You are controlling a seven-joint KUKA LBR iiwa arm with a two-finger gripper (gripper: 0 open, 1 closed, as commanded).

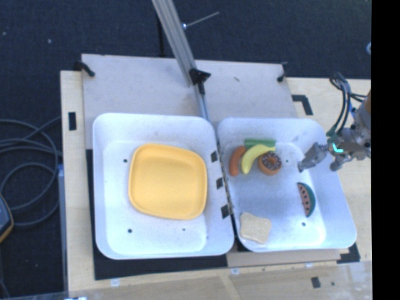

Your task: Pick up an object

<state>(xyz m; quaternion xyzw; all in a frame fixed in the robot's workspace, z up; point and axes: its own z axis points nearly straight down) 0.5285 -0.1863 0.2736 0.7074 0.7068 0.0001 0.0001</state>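
The right bin [325,230] holds a cluster of toy food at its far left: a yellow banana [251,159], a green piece [259,143] behind it, an orange-red piece [235,160] and a round brown one [270,163]. A watermelon slice [305,199] lies toward the right side, and a slice of bread [255,227] sits at the near edge. My gripper [324,160] hangs over the bin's right rim, above and right of the watermelon slice. Its two grey fingers [310,157] are spread, with nothing between them.
The left bin [112,167] carries a yellow square plate [167,181]. A slanted metal pole [178,36] rises from the bench behind the bins. Cables [28,161] lie on the dark floor at the left.
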